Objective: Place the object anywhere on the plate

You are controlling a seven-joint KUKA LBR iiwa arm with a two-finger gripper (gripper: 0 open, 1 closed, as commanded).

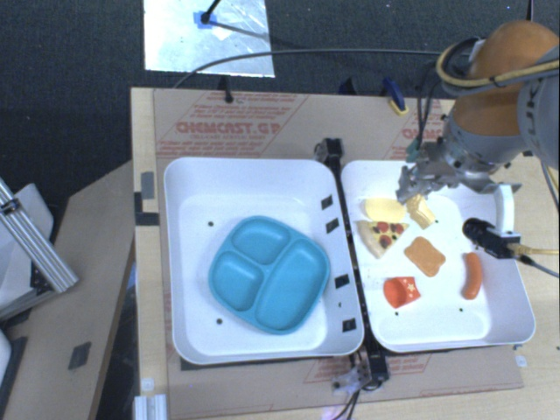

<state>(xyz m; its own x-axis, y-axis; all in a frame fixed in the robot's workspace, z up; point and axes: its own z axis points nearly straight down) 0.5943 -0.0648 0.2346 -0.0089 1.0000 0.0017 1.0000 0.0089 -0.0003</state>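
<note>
Camera view is showing, nearest, a red piece (402,291) and a sausage (472,276) lying in the right bin (503,326), with a toast slice (425,255) and pizza wedge (382,235) just beyond, while the blue 3-compartment plate (269,274) is sitting in the left bin (188,234). Farther back, the end effector (418,191) is hovering at a pale yellow piece (385,209) and a small yellow block (422,211); whether it is gripping anything I cannot tell.

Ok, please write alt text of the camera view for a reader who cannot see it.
The arm's claw hangs low over the right bin, just above a yellow cheese piece, with a pizza slice, toast, red piece and sausage nearby. The left bin holds a blue divided plate.
</note>
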